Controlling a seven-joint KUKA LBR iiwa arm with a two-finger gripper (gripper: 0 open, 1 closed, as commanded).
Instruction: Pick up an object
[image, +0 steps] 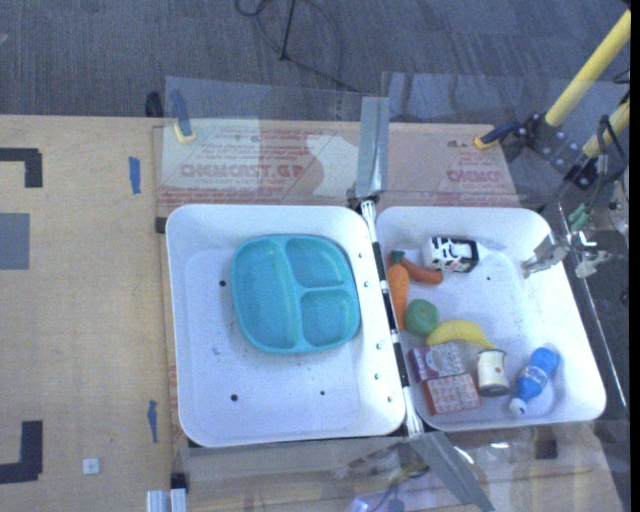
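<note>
The gripper (548, 256) hovers at the right bin's (500, 222) far right rim; we cannot tell its state. We should pick a thing with room around it: the bottle (531, 378) lies near the right wall, so we centre over it and descend straight.

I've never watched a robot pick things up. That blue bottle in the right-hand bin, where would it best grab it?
Probably around the middle of the blue bottle, coming straight down from above. It lies on its side, slanting from its white cap near the bin's front edge up toward the right wall, so closing across its narrow width suits it. The small can lies close on its left, leaving less room there.
</note>
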